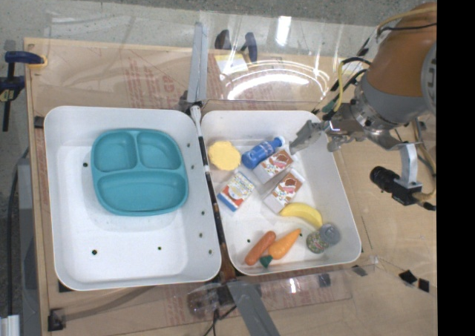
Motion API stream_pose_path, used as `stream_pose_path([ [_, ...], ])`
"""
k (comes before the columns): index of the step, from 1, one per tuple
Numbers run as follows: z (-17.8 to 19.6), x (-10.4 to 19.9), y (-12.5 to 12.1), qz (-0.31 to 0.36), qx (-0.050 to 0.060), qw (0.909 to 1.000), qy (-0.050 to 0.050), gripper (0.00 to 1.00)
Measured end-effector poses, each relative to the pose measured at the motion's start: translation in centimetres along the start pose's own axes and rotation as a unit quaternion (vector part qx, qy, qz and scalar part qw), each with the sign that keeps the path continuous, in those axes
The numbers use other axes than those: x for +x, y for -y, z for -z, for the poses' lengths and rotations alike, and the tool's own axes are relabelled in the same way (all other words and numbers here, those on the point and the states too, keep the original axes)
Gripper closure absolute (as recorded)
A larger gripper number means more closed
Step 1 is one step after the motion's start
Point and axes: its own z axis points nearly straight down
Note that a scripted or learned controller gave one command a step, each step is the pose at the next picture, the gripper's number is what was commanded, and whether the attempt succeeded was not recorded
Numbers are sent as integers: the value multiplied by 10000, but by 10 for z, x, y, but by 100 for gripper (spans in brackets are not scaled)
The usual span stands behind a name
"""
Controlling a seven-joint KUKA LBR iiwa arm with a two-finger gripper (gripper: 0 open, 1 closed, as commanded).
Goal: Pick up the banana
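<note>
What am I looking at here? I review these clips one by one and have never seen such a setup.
One fixed camera looks down at a slant on a bench with two shallow white bins. The grey and orange machine at the right is a robot arm; its pincer hangs over the right bin, near a blue bottle. The banana it should pick up lies untouched lower in that bin, among small cartons, a yellow round piece, two carrots and a can. The left bin holds a teal divided plate. Nothing is visibly held.

End effector [304,136] over right bin [343,192]; banana [302,213] apart, seemingly untouched.
</note>
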Motion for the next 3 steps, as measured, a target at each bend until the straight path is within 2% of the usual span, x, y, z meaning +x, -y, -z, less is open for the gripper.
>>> stream_pose_path([
  [1, -46, -56, 68, 243, 2, 9997, 6, 0],
  [2, -164, -64, 69, 290, 17, 9996, -5, 0],
  [3, -186, -65, 52, 154, 3, 9999, 1, 0],
])
